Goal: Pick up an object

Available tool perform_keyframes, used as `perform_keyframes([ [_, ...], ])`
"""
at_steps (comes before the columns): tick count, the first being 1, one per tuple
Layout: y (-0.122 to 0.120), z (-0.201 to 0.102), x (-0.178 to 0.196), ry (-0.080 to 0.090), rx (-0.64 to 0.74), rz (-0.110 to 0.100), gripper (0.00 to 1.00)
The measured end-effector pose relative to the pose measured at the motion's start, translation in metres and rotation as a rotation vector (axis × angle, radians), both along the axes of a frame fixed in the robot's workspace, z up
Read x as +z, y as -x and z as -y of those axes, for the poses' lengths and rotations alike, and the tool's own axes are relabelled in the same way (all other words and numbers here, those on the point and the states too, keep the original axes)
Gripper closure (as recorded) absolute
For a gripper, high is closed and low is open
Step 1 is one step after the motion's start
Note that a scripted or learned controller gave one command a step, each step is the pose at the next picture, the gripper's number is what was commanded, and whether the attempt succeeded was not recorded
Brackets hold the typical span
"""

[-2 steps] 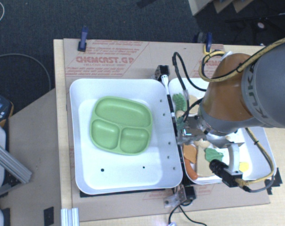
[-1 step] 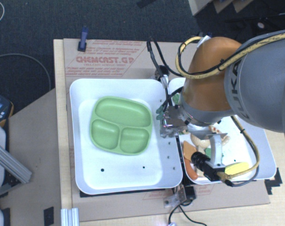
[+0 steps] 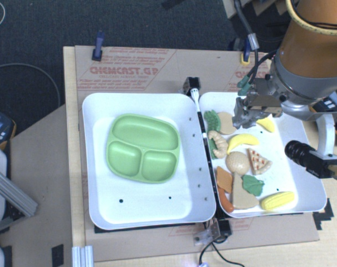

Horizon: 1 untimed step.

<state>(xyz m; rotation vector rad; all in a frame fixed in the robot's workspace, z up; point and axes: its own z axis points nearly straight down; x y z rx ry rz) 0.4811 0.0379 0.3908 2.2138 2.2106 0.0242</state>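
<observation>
At the near edge of the right bin a yellow corn cob lies beside toy foods, a pizza slice and banana farther back. Beyond them the gripper hangs low over the bin's far end; whether it is clenched, I cannot tell. The left bin holds a green divided plate.

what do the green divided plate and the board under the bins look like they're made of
Green divided plate: probably molded plastic, smooth with a soft sheen and rounded compartment ridges. Board: looks like a sheet with brown protective paper on it, matte, with red print; what lies beneath can't be told.
</observation>
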Motion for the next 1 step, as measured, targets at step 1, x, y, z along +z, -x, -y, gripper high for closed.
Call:
perform_keyframes([
  [1,0.0013,-0.006,0.0186,0.002,0.003,-0.014,1.0],
])
